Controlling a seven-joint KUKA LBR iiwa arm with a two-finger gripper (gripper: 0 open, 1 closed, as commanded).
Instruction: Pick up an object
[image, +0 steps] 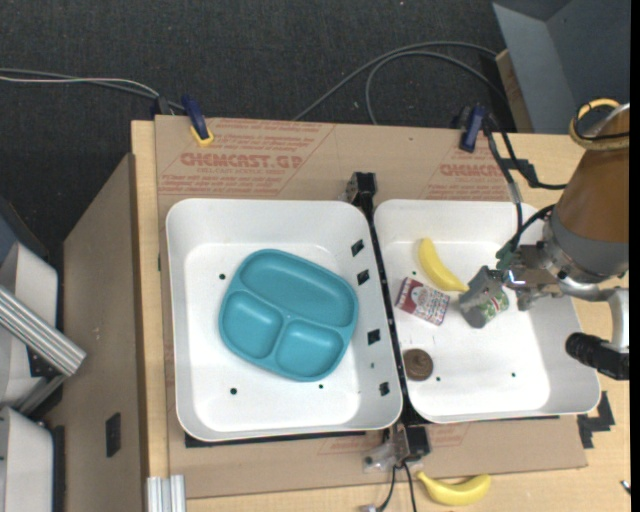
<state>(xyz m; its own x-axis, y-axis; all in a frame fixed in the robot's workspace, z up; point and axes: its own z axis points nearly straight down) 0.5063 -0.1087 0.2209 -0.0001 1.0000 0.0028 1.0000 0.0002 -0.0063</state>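
The right bin (520, 385) holds a yellow banana (438, 266) near its back, a red and white packet (423, 301) left of centre, and a small brown disc (417, 364) by its left wall. My gripper (482, 305) reaches in from the right and hangs low over the middle of this bin. It is just right of the packet and just below the banana's right end. A grey-green shape sits at the gripper's tip, and I cannot make out whether it is a separate object or part of the gripper.
The left bin (200, 400) carries a teal divided plate (288, 313). A second banana (458, 487) lies on the bench in front of the bins. Clamps (197, 120) hold the cardboard at the back, and cables run behind it.
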